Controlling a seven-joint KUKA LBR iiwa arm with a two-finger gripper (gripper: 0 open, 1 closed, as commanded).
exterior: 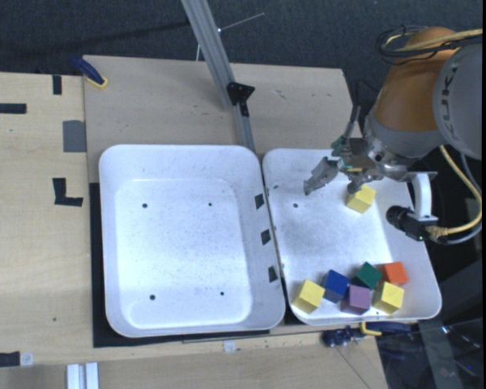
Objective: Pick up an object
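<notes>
Counting the blocks in the right bin (287,217) gives seven: three yellow, one blue, one green, one purple, one orange; six cluster at its near edge, namely yellow (309,295), blue (336,284), green (368,275), purple (359,298), orange (395,273), yellow (390,297); the gripper (338,177) hangs over the far end, fingers spread wide, pinching nothing; the seventh, a lone yellow cube (360,198), lies just beside one fingertip; left bin (113,217) sits alongside
</notes>
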